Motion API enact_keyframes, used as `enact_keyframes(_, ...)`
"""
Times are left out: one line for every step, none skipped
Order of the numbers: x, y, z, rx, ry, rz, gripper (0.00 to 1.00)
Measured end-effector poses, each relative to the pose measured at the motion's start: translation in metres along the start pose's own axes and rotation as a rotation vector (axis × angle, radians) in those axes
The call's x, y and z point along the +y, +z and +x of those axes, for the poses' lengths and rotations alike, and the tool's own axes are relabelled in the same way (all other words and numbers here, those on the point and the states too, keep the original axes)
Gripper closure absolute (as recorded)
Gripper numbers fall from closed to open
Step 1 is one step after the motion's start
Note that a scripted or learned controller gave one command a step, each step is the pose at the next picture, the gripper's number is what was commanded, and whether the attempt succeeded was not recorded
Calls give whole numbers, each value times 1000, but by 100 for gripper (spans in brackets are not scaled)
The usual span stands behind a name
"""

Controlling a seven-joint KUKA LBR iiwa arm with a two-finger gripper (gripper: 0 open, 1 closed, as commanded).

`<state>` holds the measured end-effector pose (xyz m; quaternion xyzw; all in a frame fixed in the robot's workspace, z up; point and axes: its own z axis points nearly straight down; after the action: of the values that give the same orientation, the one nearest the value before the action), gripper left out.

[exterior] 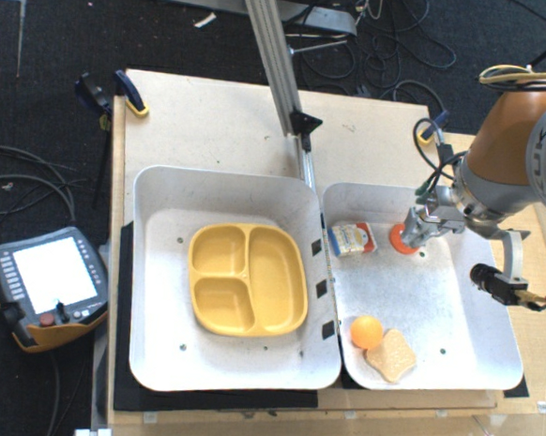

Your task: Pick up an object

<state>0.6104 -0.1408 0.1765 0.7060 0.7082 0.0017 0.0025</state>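
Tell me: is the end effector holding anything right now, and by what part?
Cannot be told. The end effector sits low over a small red-orange object in the right bin, hiding any contact.

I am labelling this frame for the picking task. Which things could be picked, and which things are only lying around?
For the job: gripper, red object beside it, small carton, orange ball, bread slice.

Lying about: yellow divided plate, teach pendant, floor cables.
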Motion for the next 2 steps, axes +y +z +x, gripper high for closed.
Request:
enact_keyframes(10,-57,-7,-1,0,-2,100)
enact_keyframes(11,-105,-7,-1,0,-1,100)
